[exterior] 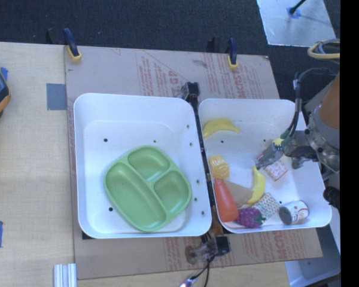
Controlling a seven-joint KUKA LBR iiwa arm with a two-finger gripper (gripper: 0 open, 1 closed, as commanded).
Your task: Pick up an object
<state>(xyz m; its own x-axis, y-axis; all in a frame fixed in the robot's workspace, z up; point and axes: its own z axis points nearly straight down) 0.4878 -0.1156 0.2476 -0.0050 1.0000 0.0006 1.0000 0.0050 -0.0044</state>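
A wooden bench [30, 178] carries 2 white bins; the gripper [269, 155] hovers near the right bin's [245, 109] right edge, above a small packet [277, 171]; its grip I cannot tell; nothing lifted yet.

Light wooden bench [24, 160] against dark carpet [137, 8] (taped cardboard [149, 70] on top)
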